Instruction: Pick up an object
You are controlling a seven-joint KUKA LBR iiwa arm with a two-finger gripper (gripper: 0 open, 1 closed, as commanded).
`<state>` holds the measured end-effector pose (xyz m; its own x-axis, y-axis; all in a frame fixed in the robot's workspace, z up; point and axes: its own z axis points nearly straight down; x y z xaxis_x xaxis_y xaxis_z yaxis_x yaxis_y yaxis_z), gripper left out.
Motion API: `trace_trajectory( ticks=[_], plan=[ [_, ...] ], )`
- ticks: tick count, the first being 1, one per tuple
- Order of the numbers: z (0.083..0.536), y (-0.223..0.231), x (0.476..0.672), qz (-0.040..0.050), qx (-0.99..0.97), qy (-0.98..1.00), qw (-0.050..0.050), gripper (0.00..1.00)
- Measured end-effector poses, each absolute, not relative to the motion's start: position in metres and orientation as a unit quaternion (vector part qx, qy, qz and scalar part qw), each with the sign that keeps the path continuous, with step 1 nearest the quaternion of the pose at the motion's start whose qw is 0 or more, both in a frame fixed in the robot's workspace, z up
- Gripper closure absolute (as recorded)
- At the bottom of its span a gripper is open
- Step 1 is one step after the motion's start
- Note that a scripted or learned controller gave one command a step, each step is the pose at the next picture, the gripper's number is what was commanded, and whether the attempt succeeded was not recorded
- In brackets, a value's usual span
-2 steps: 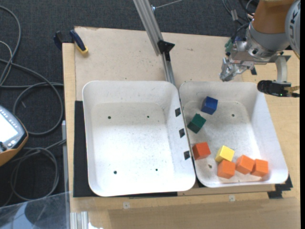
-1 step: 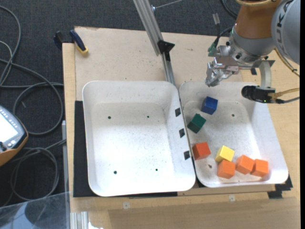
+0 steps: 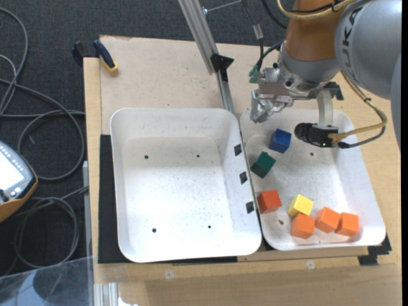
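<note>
Camera view: gripper (image 3: pixel 261 112) near right bin's (image 3: pixel 366 190) far-left corner, jaw state untellable; blue cube (image 3: pixel 279 140) just beside, likely light, rigid, best pinched across flat opposite faces.

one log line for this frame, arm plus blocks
arm: pincer above right white bin's far-left corner | grasp: none seen | nearest: blue cube, green cube | near edge: yellow cube, four orange cubes
</note>
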<state>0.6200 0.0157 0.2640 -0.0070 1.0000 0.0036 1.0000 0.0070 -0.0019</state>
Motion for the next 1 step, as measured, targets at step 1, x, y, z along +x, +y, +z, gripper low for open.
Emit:
trace_trajectory(
  ticks=[1],
  plan=[
    [0.2484, 0.0591, 0.5906, 0.0007, -0.705, -0.709, 0.002, 1.00]
  ],
)
